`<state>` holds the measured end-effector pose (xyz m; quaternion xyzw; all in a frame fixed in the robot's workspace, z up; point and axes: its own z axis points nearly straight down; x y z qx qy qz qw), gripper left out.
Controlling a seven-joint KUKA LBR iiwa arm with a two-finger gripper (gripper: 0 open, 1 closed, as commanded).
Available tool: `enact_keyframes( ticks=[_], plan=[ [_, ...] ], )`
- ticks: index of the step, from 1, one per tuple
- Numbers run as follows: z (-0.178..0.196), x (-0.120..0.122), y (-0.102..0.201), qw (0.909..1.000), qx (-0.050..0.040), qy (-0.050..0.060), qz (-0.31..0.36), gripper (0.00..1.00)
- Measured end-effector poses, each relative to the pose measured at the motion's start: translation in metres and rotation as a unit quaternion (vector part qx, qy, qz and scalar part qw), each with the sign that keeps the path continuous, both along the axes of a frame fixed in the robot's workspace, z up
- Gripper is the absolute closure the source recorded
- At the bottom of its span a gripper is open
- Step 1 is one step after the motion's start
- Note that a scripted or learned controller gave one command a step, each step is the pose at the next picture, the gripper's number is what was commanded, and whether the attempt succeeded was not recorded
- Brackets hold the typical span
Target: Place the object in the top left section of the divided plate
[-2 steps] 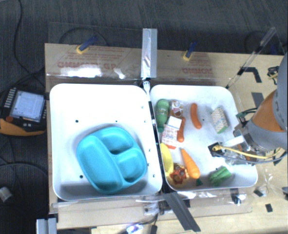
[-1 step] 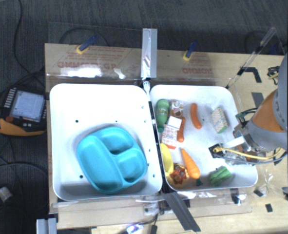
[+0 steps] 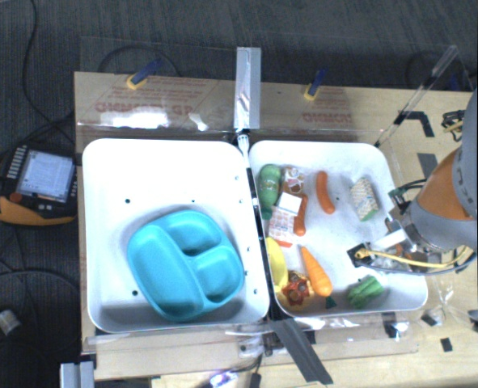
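Note:
A blue divided plate lies tilted in the left bin, with nothing in its sections. The toy foods are all in the right bin: a green vegetable, a red and white packet, an orange sausage, a pale wrapped snack, a yellow banana, a carrot, a red and yellow piece and a green pepper. My gripper hangs over the right bin's right side, above the green pepper and right of the carrot. I see nothing held in it.
The wall between the two bins runs down the middle, between the plate and the foods. A handheld device lies on the floor to the left. Yellow clamps sit on the bench's back edge.

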<state>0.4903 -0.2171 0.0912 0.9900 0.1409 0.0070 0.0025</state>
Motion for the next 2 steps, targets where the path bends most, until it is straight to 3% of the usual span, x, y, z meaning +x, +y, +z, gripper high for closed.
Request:
enact_keyframes(
  ticks=[1, 2],
  plan=[
    [0.0, -0.0013, -0.0023, 0.9971, 0.0045, 0.003, 0.076, 1.0],
    [-0.0002, 0.0014, -0.002, 0.9993, 0.004, 0.0, -0.037, 1.0]
  ],
)
